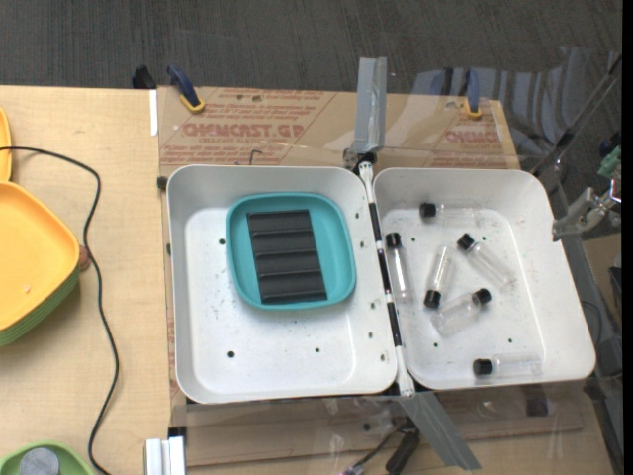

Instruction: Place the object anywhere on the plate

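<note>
- Claw (593, 206): seen at the right edge, beyond the right bin's (534, 364) rim; I cannot tell its state.
- Clear vials with black caps lie scattered in the right bin; one vial (436, 277) runs nearly top to bottom, cap nearest the camera.
- Teal plate (341, 255) with a dark ribbed insert (286, 256) sits in the left bin (198, 344).
- Cardboard (247, 127) behind bears red print, not clearly legible.

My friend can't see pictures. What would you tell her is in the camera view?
Two white bins sit side by side on a bench. The left bin holds a teal plate with a ridged black block on it; the right bin holds several clear vials with black caps, scattered.
</note>
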Robot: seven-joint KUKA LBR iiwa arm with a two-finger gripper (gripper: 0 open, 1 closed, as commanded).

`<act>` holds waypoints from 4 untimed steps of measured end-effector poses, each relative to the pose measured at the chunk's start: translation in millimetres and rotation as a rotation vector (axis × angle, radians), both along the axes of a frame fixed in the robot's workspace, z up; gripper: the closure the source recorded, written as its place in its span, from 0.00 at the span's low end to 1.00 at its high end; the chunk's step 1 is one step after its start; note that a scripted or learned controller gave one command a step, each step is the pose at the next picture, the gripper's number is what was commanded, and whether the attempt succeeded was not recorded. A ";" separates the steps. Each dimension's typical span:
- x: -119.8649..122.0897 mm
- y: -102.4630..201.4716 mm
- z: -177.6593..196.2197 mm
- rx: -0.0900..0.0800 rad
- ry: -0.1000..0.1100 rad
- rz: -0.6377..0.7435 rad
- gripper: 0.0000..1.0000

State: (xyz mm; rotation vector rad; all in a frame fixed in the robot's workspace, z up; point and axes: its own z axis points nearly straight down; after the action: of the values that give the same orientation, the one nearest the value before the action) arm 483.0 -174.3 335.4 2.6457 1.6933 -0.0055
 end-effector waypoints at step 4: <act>41.8 -43.5 104.0 0.000 0.003 -0.482 0.00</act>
State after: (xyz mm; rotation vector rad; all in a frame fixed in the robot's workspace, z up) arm 524.8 -217.8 439.4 2.9757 1.0137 -0.0100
